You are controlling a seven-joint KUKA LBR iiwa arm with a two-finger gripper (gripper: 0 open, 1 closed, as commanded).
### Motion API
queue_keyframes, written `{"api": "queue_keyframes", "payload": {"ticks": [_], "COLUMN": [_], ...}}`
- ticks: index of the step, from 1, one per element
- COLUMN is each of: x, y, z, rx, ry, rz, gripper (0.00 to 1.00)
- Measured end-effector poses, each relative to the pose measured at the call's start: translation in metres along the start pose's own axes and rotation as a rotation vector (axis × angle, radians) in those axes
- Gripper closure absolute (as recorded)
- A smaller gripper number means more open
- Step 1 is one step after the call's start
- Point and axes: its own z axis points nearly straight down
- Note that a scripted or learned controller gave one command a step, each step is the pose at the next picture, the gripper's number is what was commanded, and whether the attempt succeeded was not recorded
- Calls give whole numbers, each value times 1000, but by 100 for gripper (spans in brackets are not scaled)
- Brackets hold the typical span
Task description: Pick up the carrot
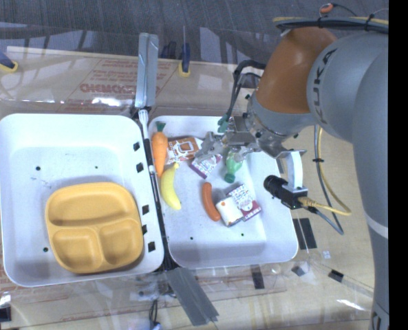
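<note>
One caution: approach carrot (159, 153) lengthwise, since pressed against right bin (252, 243) wall beside banana (170, 188); gripper (221, 145) closure: cannot tell.

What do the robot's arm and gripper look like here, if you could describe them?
The arm is bulky, rounded and grey, with a broad orange band above the wrist and dark KUKA lettering on the casing beside it. Thin yellow cables run over its top. The gripper is a small, silvery metal assembly with dark parts.
</note>
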Motion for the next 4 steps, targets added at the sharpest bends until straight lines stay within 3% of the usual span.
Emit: {"api": "queue_keyframes", "payload": {"ticks": [1, 2, 3, 4], "x": [-2, -16, -83, 9], "y": [-37, -21, -53, -91], "z": [142, 141, 128, 134], "rx": [1, -1, 0, 7], "ry": [1, 1, 1, 2], "rz": [352, 720, 947, 1216], "gripper": [0, 0, 0, 0]}}
